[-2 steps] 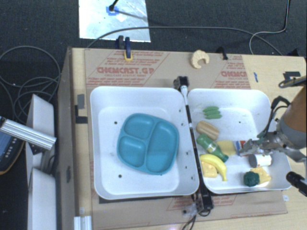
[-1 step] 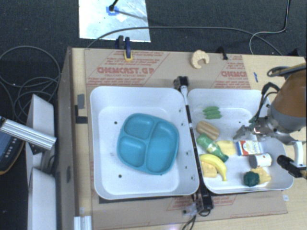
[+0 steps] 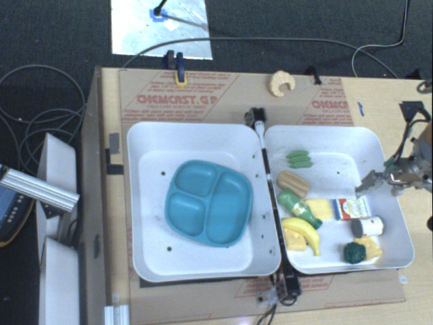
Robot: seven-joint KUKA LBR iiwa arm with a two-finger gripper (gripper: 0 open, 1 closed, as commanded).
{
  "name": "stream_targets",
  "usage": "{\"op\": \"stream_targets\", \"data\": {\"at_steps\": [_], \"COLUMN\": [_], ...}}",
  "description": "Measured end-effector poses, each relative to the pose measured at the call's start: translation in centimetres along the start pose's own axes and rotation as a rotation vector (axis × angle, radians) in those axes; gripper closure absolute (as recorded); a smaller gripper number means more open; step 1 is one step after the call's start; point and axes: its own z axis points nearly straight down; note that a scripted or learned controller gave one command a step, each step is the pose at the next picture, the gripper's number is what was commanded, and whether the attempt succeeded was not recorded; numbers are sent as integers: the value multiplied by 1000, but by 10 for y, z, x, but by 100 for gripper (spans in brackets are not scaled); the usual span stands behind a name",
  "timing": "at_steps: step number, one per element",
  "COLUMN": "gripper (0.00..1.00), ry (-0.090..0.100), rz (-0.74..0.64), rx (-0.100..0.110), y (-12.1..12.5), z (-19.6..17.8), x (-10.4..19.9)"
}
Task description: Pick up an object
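Small carton point(image 3: 353, 209), red-blue label unreadable, right bin point(image 3: 325, 147); gripper point(image 3: 369, 180) just above, state unclear; bench point(image 3: 203, 93) print "CHEMCAST".

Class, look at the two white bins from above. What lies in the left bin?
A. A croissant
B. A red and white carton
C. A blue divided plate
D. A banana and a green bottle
C: the blue divided plate lies alone in the left bin, while the banana and the green bottle sit in the right bin.
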Motion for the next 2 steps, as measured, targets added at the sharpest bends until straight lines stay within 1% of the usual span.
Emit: {"op": "stream_targets", "data": {"at_steps": [1,2], "gripper": [0,0], "ry": [2,1], "rz": [0,-2], "rx": [5,1], "y": [-10,59], "z": [52,58], "x": [1,1]}}
